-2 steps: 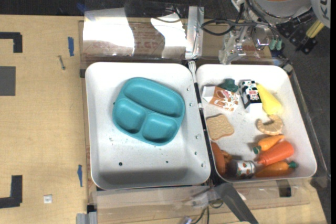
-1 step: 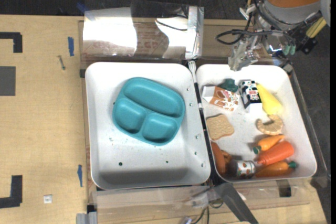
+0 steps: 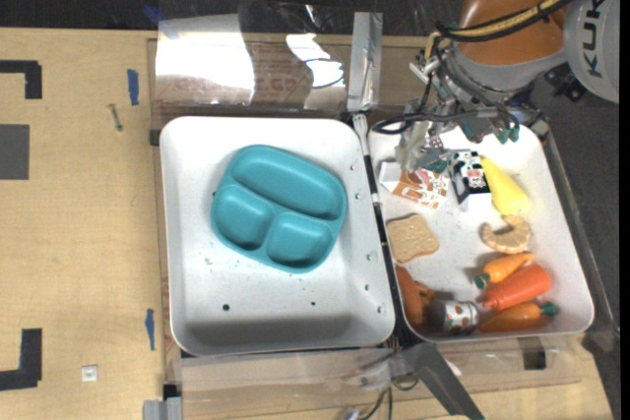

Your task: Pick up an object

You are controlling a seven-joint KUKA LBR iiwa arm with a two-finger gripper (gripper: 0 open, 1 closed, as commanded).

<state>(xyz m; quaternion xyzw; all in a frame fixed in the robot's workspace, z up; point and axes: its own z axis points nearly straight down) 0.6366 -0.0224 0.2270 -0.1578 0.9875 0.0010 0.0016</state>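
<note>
Nearest to the camera, along the front wall of the right bin [image 3: 581,305], there was a small dark bottle [image 3: 455,315] lying on its side, with a brown piece [image 3: 410,295] at its left, close to the wall between the two bins. Just beside the bottle, at its right, two orange toy carrots lay one over the other: the upper carrot [image 3: 517,287] pointed toward the left, and the lower carrot [image 3: 520,314] lay against the front wall. A smaller orange piece [image 3: 507,266] lay a little behind them.

Further back in the same bin, a toy slice of bread [image 3: 411,236] lay flat near the left wall, and a pale, ring-like piece [image 3: 506,234] lay near the right wall. Behind that piece a yellow toy banana [image 3: 504,188] lay, and just beside it, at its left, a small dark packet [image 3: 471,176]. A flat card with red print [image 3: 420,187] lay between the bread and the far corner.

In the left bin [image 3: 187,211], a teal plate with three compartments [image 3: 278,206] lay in the middle, somewhat tilted against the white floor.

At the far part of the right bin, the pincer [image 3: 425,145] was low over the card and the dark packet, and the arm [image 3: 522,5] reached in from the right. I cannot tell whether the pincer was open or closed, and nothing could be seen in its grip.

Behind both bins, a clear plastic sheet [image 3: 256,64] lay on the counter [image 3: 69,211].
</note>
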